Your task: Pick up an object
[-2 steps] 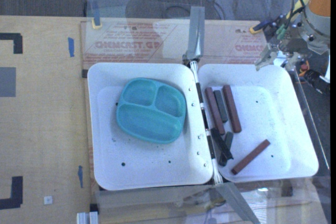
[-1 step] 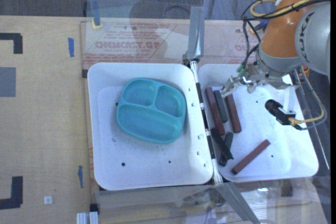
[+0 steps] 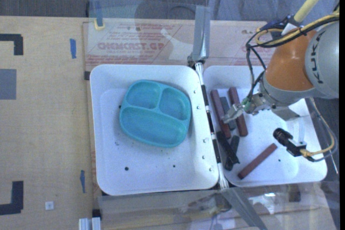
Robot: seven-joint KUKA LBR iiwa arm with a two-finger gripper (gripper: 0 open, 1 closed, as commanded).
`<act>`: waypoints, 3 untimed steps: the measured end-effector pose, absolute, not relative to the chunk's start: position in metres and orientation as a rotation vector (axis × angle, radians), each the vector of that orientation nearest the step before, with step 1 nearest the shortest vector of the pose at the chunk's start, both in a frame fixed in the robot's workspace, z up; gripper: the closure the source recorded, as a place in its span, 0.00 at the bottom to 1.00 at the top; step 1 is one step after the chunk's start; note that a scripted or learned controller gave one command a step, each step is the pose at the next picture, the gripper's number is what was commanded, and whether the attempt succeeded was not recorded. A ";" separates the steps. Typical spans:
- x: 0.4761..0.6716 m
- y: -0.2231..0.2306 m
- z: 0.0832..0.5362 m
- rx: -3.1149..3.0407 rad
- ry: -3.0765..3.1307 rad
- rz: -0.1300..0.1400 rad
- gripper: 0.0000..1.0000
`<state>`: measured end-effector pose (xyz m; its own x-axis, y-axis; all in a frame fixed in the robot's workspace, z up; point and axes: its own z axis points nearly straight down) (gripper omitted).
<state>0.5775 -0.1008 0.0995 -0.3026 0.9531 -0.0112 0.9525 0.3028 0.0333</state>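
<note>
Hovering low in the right bin (image 3: 302, 169), the gripper (image 3: 235, 113) sits at centre-right of the frame, directly over a cluster of brown sticks (image 3: 235, 110) by the bin's left wall; whether it is clamped on one cannot be told. Another brown stick (image 3: 257, 161) lies apart, lower right. A teal divided plate (image 3: 155, 113) rests in the left bin (image 3: 108, 169).
</note>
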 end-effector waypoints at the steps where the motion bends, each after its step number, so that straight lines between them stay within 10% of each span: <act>1: 0.578 -0.102 0.110 1.844 2.510 0.037 1.00; 2: 0.578 -0.102 0.110 1.843 2.511 0.037 0.00; 3: 0.525 -0.108 0.090 1.741 2.595 0.009 0.00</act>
<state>0.5252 -0.1076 0.0903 -0.3792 0.9253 -0.0106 0.9252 0.3793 0.0138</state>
